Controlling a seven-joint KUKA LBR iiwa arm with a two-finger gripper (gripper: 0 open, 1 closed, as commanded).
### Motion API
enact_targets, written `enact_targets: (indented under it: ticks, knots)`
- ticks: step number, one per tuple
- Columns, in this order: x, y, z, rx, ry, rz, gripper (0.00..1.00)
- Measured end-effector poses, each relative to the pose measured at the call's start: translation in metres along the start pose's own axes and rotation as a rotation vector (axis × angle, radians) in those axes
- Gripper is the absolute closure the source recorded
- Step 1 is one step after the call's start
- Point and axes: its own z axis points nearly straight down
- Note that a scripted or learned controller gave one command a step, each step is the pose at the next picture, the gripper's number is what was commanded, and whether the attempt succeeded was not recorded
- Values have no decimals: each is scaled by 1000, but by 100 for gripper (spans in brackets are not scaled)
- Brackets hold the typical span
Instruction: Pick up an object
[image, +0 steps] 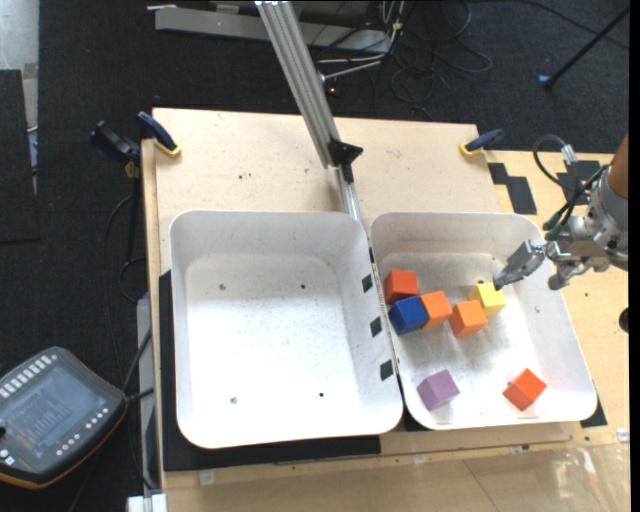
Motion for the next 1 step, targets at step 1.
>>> enact_targets:
  ticks: [1]
  knots:
    - [0,1,-2,-5,-1,1,0]
